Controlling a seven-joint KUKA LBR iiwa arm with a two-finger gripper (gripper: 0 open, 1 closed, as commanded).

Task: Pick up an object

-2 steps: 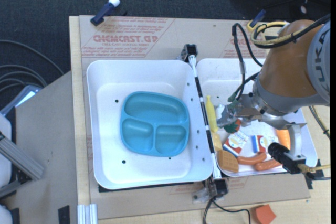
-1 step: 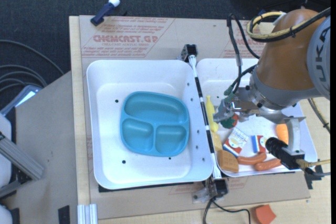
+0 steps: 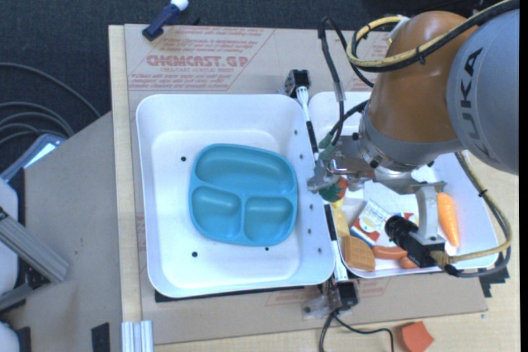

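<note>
- A blue pen-like thing with a white tip lies at the bench's far-left corner, on the edge of the brown sheet
- That sheet reads "CHEMCAST GP" in red; the smaller lines under it are too fine to read
- The left bin holds one blue plate with three compartments, lying flat
- The gripper hangs at the divide between the bins; whether it is open or closed cannot be told
- A small green and orange thing sits just beneath it, at the left edge of the right bin, half hidden; I cannot tell if it is gripped
- The arm covers much of that bin
- Its near part shows a tan flat piece, a white packet with unreadable print, and a carrot
</note>
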